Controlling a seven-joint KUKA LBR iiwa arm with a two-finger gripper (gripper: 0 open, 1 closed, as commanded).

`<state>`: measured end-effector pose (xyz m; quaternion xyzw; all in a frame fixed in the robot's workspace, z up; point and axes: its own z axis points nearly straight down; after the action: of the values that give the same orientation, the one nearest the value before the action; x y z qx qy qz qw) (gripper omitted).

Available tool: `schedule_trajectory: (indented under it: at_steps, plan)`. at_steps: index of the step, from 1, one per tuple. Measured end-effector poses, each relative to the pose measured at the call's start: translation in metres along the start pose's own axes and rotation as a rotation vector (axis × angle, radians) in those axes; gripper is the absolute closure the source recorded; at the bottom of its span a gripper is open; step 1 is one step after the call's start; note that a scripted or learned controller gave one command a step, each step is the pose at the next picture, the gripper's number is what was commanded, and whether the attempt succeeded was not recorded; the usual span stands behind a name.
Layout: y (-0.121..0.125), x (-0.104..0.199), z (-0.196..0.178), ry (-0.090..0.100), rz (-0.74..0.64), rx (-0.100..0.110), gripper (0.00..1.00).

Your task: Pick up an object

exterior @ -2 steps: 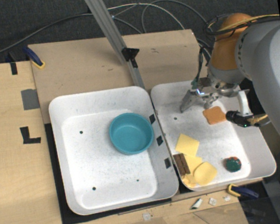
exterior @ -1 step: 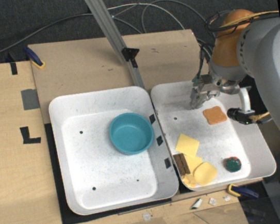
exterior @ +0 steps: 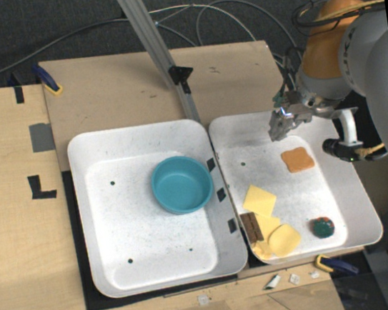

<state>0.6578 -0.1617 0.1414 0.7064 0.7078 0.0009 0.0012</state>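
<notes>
**Orange square piece waits under the claw**

Orange flat square piece [exterior: 298, 159] lies in the right white bin [exterior: 344, 193], just below the claw [exterior: 281, 124] — they look apart. I cannot tell how the claw is set. It holds nothing I can see. The piece is thin and flat — the claw might slide over it or push it away.

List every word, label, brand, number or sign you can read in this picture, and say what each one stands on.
None can be read.
The blue bowl, the orange piece, the yellow pieces, the brown block and the green ball bear no visible print.
The black tape marks on the bench are plain shapes, not letters.
The arm's gripper shows no legible marking.
</notes>
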Motion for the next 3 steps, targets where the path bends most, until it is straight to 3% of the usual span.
schedule_trajectory:
  at_steps: [2, 3]
  plan:
    - [0.006, 0.005, -0.104, -0.001, -0.001, -0.003, 1.00]
    - [-0.004, 0.056, -0.109, 0.002, -0.004, 0.003, 1.00]
